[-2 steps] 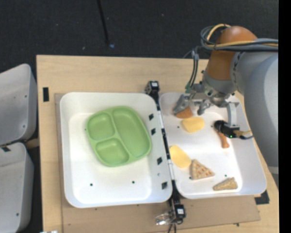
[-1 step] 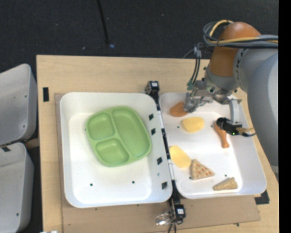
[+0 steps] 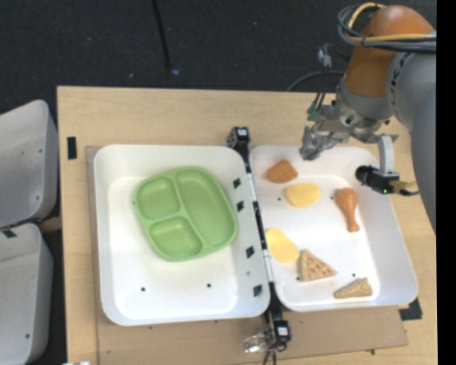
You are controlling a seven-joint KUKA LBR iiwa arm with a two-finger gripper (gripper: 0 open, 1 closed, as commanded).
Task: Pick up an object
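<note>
jaws point(image 3: 310, 149): over right bin's point(image 3: 387, 280) far edge, open or closed cannot tell | orange wedge point(image 3: 281, 172): just beside them | drumstick point(image 3: 349, 206), yellow pieces nearby | green plate point(image 3: 185, 212): left bin point(image 3: 114, 295)

Two white bins point(image 3: 106, 226), one green plate point(image 3: 185, 213), six food pieces point(image 3: 302, 195).

My bench point(image 3: 159, 112) is light wood. The floor point(image 3: 99, 29) behind the bench is dark. White chairs point(image 3: 15, 173) stand left of it.
</note>
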